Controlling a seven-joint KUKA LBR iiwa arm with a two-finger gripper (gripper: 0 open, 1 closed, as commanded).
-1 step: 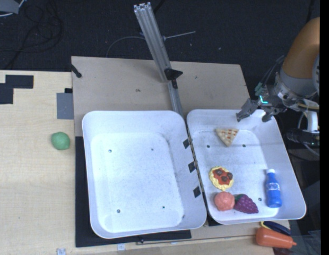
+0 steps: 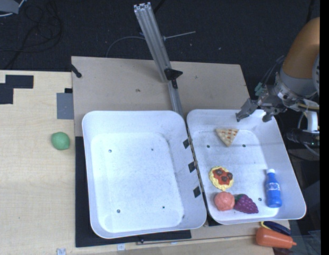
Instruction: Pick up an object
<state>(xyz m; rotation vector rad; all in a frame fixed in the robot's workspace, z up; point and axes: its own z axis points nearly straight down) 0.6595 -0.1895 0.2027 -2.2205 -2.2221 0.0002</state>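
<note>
The right bin [image 2: 285,152] holds a pizza slice [image 2: 227,135] near its back, a small round pizza toy [image 2: 221,177] in the middle, a red-orange round fruit [image 2: 224,201], purple grapes [image 2: 246,204] and a blue bottle [image 2: 272,187] along the front. My gripper [image 2: 254,110] hangs over the bin's back right corner, up and to the right of the pizza slice. Its two dark fingers are spread apart with nothing between them.
The left bin [image 2: 95,122] sits beside the right one. A green ball [image 2: 61,141] lies on the bench at the far left. An orange carrot-like toy [image 2: 274,238] lies outside the front right corner. A metal rail [image 2: 156,39] slants up behind the bins.
</note>
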